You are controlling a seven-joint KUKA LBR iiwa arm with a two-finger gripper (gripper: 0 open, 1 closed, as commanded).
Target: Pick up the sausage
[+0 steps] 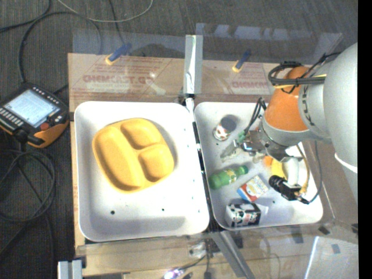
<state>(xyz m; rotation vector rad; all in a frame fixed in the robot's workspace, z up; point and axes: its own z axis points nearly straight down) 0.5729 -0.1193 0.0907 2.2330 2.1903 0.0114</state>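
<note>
My gripper (235,145) hangs low over the middle of the right bin (302,214), below the orange wrist band (285,112). A small round red-and-white item (221,132) lies just up and left of it. A green bottle (228,176) lies just below it. A small orange-brown piece (267,161) peeks out from under the wrist; I cannot tell whether it is the sausage. The arm hides the right part of this bin.
A red-and-white packet (254,187) and a black-and-white carton (243,214) lie near the right bin's front. The left bin (87,214) holds a yellow compartment plate (135,153). A divider (193,68) stands between the bins at the back. A black cable (290,189) hangs off the wrist.
</note>
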